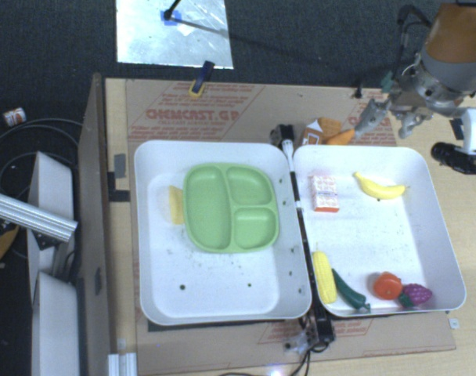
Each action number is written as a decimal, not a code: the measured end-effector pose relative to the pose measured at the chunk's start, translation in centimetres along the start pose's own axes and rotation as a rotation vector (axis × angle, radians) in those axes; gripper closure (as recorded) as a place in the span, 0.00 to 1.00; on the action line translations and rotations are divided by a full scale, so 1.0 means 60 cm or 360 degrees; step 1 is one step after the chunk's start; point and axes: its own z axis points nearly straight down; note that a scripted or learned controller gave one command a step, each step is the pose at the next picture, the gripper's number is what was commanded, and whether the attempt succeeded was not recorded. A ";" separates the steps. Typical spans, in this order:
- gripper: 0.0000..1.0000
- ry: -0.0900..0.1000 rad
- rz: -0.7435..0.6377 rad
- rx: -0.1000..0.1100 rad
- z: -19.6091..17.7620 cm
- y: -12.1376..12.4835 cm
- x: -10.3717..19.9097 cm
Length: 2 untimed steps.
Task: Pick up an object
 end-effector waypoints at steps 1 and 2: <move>0.00 -0.0002 0.0012 0.0010 0.082 -0.073 -0.091; 0.00 0.0000 0.0006 0.0009 0.229 -0.042 -0.135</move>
